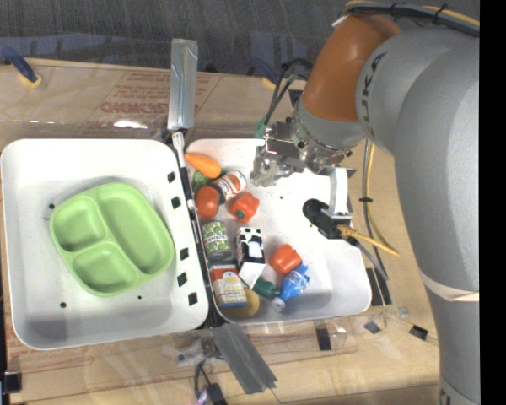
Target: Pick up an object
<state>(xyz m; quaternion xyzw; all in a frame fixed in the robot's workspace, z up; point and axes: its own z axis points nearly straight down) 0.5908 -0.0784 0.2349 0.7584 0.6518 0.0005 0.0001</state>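
My gripper (266, 165) hangs over the upper middle of the right bin (341, 264), just right of a small red-labelled can (230, 184) and above an orange-red pepper (244, 206). Nothing shows in its grasp. Along the bin's left side lie a carrot (202, 164), a tomato (207, 201), a green-labelled can (216, 237) and a black-and-white carton (250, 247). Toward the front are an orange pepper (284, 258), a blue bottle (293, 285) and a red-and-white bottle (228, 287).
The left bin (34, 310) holds a green divided plate (111, 237). The grey arm with its orange band (346, 66) covers the right side. A black part with a yellow cable (325, 219) hangs over the right bin's right half.
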